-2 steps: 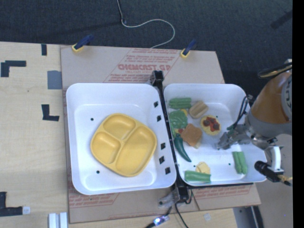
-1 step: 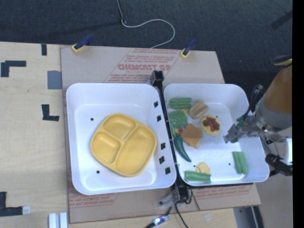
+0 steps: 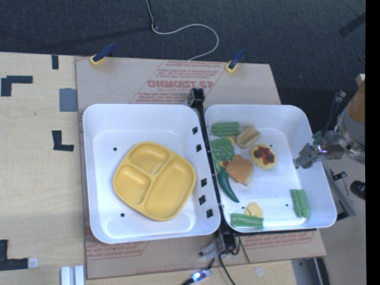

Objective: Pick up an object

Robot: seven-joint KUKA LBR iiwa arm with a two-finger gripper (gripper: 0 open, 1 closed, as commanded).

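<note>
The right bin (image 3: pixel 297 120) holds several toy foods: a green piece (image 3: pixel 225 127), a hot dog bun (image 3: pixel 247 136), a green leafy piece (image 3: pixel 222 148), a small pizza (image 3: pixel 263 156), a brown toast (image 3: pixel 239 169), a dark green pepper (image 3: pixel 227 184), a small yellow piece (image 3: pixel 254 209), a green bean pod (image 3: pixel 246 221) and another green pod (image 3: pixel 300 203). My gripper (image 3: pixel 307 157) hovers at the right rim of this bin, to the right of the pizza. Nothing shows between its fingers.
The left bin (image 3: pixel 98 123) holds a yellow divided plate (image 3: pixel 155 180). Both bins rest on a cardboard sheet (image 3: pixel 178 82) held by clamps (image 3: pixel 103 53). A white cable (image 3: pixel 190 28) loops behind the bench.
</note>
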